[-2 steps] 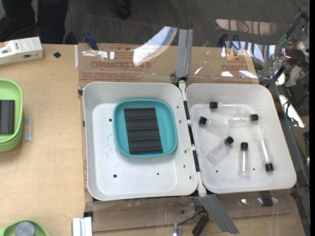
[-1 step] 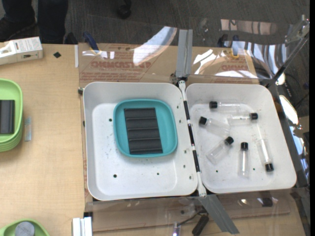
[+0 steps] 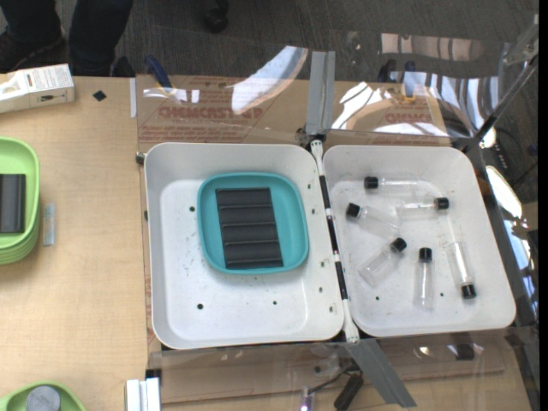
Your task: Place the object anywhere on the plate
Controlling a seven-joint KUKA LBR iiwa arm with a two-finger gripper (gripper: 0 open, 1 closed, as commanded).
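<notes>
A teal square plate (image 3: 293, 229) lies in the left white bin (image 3: 171, 264), toward its upper middle. Three dark ribbed bars (image 3: 248, 227) lie across the plate's centre. In the right white bin (image 3: 479, 306) several clear plastic vials with black caps lie scattered: one near the top (image 3: 390, 182), one at mid-left (image 3: 370, 218), one tilted at the centre (image 3: 384, 261), one standing lengthwise (image 3: 425, 274) and one at the right (image 3: 461, 271).
A metal divider (image 3: 330, 229) runs between the two bins. A green tray (image 3: 26, 204) holding a dark block sits at the bench's left edge, a white box (image 3: 34, 86) lies at the back left, and clear plastic sheeting (image 3: 214, 101) lies behind the bins.
</notes>
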